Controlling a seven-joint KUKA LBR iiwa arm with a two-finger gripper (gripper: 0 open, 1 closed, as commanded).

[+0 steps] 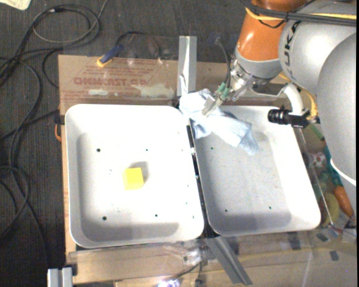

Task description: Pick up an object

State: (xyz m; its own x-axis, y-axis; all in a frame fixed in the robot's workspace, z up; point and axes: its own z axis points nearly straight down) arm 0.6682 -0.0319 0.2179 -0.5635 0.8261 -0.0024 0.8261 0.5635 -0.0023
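Two white bins sit side by side; the left bin (84,160) holds a yellow block (134,177) near its middle. Farther off, at the right bin's (287,202) far-left corner, the gripper (214,102) seems clenched on a pale blue cloth (227,127).

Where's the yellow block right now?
In the camera view, the yellow block lies near the middle of the left bin, alone on its floor, well away from the pale blue cloth draped at the right bin's top-left corner.
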